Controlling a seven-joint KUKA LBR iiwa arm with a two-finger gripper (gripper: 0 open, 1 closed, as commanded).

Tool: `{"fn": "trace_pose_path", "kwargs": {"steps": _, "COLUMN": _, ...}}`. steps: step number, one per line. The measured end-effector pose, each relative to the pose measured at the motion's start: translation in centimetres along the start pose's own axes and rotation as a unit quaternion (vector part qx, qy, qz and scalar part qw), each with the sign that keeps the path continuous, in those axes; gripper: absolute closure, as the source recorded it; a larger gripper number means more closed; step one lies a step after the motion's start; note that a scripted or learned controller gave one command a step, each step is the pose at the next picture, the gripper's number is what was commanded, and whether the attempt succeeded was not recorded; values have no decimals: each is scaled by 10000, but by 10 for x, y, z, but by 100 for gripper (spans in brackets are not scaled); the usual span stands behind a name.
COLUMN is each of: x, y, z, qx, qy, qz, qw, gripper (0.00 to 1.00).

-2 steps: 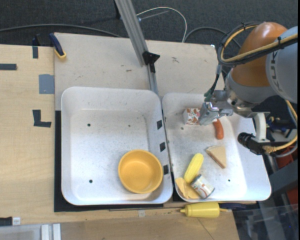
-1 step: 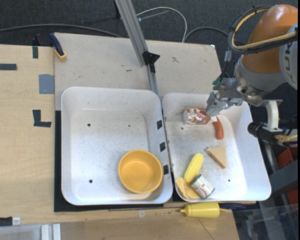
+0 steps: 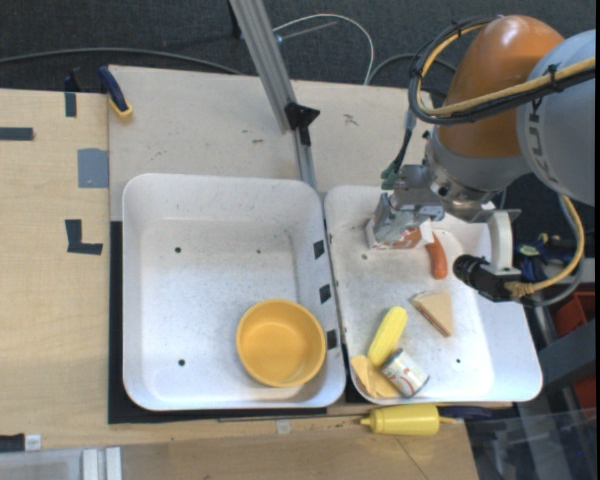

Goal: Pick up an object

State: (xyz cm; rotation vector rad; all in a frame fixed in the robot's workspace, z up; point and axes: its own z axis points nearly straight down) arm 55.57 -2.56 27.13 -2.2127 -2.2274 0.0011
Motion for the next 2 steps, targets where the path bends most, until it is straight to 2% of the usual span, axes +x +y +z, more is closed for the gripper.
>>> {"fn": "trace_pose_path", "kwargs": {"steps": 1, "x": 45, "y": -17, "z": 5, "qx": 10, "qy": -2, "qz": 6, "qw": 10000, "gripper": 100}}
{"fn": "trace_pose_path", "kwargs": {"steps": 2, "x": 99, "y": -23, "z": 12, "qx": 9, "qy": -1, "qz": 2, "qw": 10000, "gripper": 100}}
